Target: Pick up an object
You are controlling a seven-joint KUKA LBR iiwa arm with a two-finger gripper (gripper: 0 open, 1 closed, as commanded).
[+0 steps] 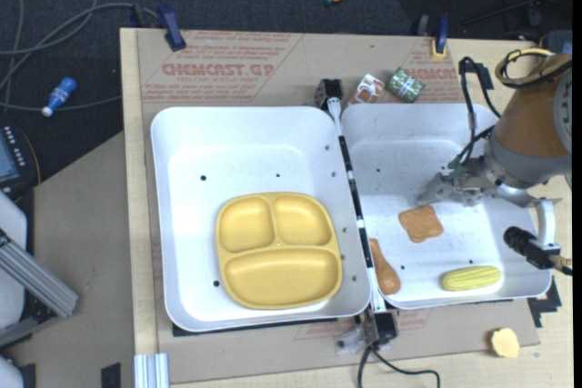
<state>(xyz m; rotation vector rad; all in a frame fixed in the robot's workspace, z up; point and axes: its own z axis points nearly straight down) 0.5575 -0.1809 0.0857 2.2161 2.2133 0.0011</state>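
Currently the tool (436, 192) hovers above the flat tan toast-shaped piece (420, 223), grip state unclear; descent comes next.

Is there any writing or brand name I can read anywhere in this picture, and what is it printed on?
"CHEMCAST GP": large red letters on the brown board under the two white bins, left side.
The same red print repeats on the board's right side, partly hidden and too blurred to read fully.
Smaller red lines above and below the brand: too small to read.
Small packets behind the right bin: printing blurred, unreadable.
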